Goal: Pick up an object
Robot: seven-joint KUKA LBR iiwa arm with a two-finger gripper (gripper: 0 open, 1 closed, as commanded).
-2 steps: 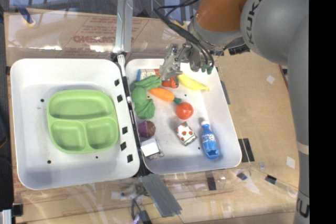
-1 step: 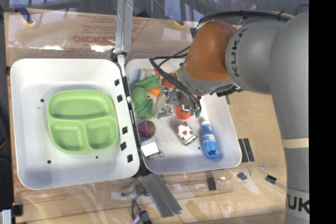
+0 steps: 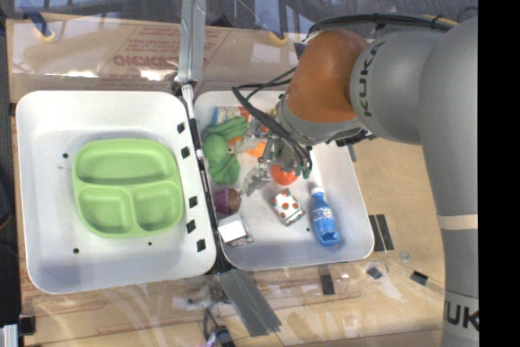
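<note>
On the far left sits the left bin (image 3: 32, 175), and in it a green tray (image 3: 127, 187) with three compartments, nothing on it. Across the divider, the right bin (image 3: 357, 215) is the busy one. At its left wall lie green leafy pieces (image 3: 221, 150), below them a dark purple item (image 3: 227, 199), and at the bottom corner a small white block (image 3: 233, 232). Toward the middle, the gripper (image 3: 276, 166) is down among the clutter, the grey arm (image 3: 406, 85) with its orange band (image 3: 325, 81) sweeping in from the right. An orange-red object (image 3: 283, 173) sits right at the tip, touching or nearly so. Are the fingers apart or clamped on it? I cannot tell; the wrist hides them. Just below is a white die-like cube (image 3: 287, 207) with red spots, and to its right a blue bottle (image 3: 324, 219) lying flat, well clear of the rest.

My read: the grasp is at its deciding point, with the orange-red object the likely target. To do it well, the fingers should straddle it squarely, close fully before any lift, then rise straight up so it does not catch on the leafy pieces nearby. A rounded thing could squirt out sideways, so a centred, deep grip matters.
</note>
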